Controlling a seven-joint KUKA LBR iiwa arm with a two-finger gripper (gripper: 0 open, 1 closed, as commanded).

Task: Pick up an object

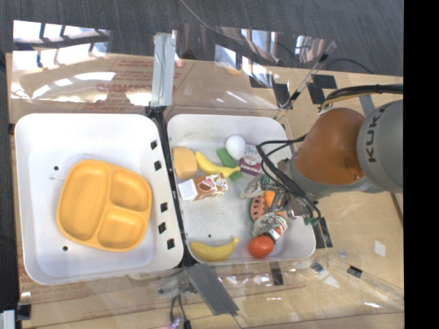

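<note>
My gripper (273,210) reaches down into the right bin (226,218) from the right, below the orange band of the arm (329,149). It hangs over a cluster of small items near the bin's right wall, among them a watermelon slice (256,208) and a red tomato (260,247). Cables and the wrist hide the fingers. Further left in that bin lie a yellow banana (213,249), a small juice carton (206,186), a cheese wedge (184,162), a second banana (210,164), a green vegetable (228,159) and a white egg (235,144).
The left bin (41,142) holds a yellow divided tray (103,204). A black divider (168,184) runs between the two bins. Cardboard and reflective tape lie behind the bins.
</note>
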